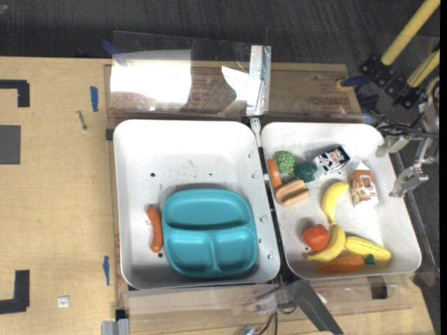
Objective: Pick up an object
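Your tool (412,160) sits at the far right edge of the right bin (401,218), above its rim and clear of the contents; I cannot tell how its jaws stand. The right bin holds the pickable items: a yellow banana (333,199), a hot dog (292,192), a small carton (362,187), a tomato (316,237) and a carrot (342,262). The left bin (140,152) holds a teal divided tray (208,232) with a sausage (156,227) just beside its left edge.

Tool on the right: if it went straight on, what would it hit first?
The tool seems to point down, so likely the right bin at its rim, beside the orange carton; depth is unclear.
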`<state>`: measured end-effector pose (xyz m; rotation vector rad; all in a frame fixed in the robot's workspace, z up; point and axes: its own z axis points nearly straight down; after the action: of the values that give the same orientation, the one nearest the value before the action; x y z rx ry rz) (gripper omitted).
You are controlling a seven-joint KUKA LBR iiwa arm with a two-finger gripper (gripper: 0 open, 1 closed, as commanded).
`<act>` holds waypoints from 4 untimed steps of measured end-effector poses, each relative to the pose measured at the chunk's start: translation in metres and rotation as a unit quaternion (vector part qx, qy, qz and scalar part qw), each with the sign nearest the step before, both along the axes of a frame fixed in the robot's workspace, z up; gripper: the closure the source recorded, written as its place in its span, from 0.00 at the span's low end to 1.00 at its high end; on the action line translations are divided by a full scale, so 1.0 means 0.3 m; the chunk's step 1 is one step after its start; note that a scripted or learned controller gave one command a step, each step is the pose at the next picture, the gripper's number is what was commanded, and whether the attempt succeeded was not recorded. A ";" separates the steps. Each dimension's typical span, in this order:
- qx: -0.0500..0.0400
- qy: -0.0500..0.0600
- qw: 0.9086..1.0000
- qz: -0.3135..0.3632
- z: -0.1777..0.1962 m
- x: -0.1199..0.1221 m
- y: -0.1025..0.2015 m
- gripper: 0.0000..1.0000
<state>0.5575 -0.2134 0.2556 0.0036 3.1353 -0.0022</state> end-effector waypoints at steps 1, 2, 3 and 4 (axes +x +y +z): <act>-0.001 -0.002 1.000 0.029 -0.527 -0.083 -0.032 0.00; 0.002 -0.004 1.000 -0.003 -0.553 -0.173 0.302 0.00; 0.000 -0.002 0.993 -0.121 -0.387 0.053 0.235 0.00; 0.001 -0.004 0.984 -0.176 -0.554 -0.017 0.317 0.00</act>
<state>0.5524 -0.1182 0.0895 0.5542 3.0777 0.0006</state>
